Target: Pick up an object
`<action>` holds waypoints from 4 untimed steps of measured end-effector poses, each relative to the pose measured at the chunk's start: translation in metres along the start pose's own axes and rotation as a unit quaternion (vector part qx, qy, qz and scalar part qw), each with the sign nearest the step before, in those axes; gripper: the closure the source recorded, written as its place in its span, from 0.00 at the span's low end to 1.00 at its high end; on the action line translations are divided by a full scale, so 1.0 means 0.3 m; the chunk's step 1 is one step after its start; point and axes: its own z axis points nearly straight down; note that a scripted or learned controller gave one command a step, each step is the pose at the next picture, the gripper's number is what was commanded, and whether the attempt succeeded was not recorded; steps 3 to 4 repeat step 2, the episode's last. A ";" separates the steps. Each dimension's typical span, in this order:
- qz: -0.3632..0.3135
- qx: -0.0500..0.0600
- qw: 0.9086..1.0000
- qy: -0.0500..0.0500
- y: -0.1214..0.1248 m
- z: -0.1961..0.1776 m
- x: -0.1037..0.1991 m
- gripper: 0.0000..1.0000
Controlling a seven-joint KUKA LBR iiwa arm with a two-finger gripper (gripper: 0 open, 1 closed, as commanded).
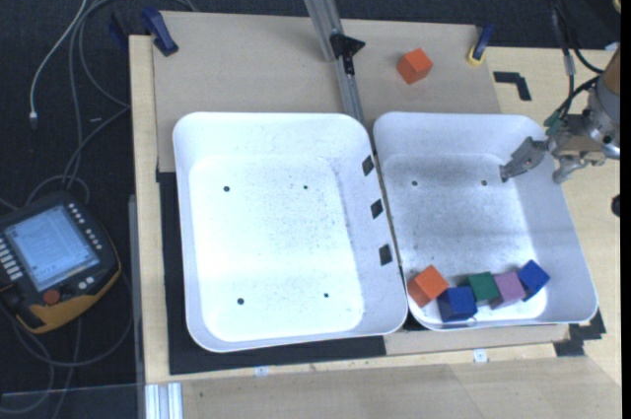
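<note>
Blocks are lying in a row along the near edge of the right bin — my claw is hovering over its far right side, fingers spread and gripping nothing. I'm at the approach step — next I need to travel to one block and descend.

No lettering, label, brand mark or number can be read anywhere on the bench. The handheld control pendant lying at the left, beside the bench, has a lit screen, but whatever it displays is too small and blurred to make out. The two white bins, the coloured blocks and the cardboard sheet under them carry no legible markings.
</note>
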 end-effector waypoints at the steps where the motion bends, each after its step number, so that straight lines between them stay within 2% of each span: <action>1: -0.001 -0.002 1.000 0.000 0.003 -0.039 0.001 1.00; 2: -0.004 -0.005 1.000 0.000 -0.085 -0.264 0.271 1.00; 4: -0.004 -0.005 1.000 0.000 -0.085 -0.264 0.271 1.00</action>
